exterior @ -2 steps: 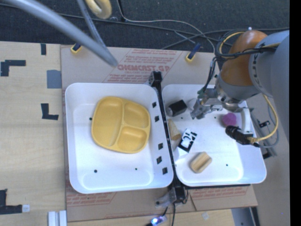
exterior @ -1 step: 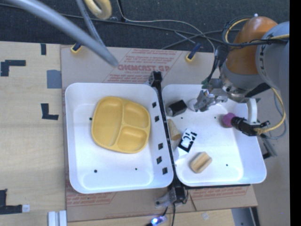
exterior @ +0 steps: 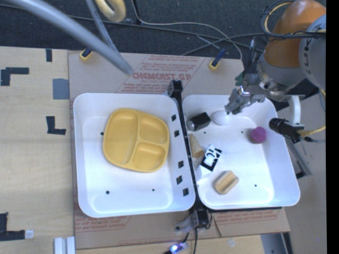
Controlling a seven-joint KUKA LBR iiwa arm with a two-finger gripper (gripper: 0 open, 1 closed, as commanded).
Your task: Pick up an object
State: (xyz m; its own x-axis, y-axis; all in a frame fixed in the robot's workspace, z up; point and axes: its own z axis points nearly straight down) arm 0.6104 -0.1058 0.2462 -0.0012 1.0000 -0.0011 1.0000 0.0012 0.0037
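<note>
One robot hand (exterior: 233, 108), fingers' state impossible to tell, hangs just beside a small white rounded object (exterior: 219, 117) in the right shallow white bin (exterior: 275, 192).

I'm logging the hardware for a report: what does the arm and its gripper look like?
The arm is grey with a rounded orange band above the wrist, and thin cables loop around it. It narrows to a small, dark metallic gripper.

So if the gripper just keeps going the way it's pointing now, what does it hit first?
Most likely the small white object on the right bin floor: the gripper points down and left toward it. The black block lies just beyond. Height above the floor is unclear from this view.
</note>
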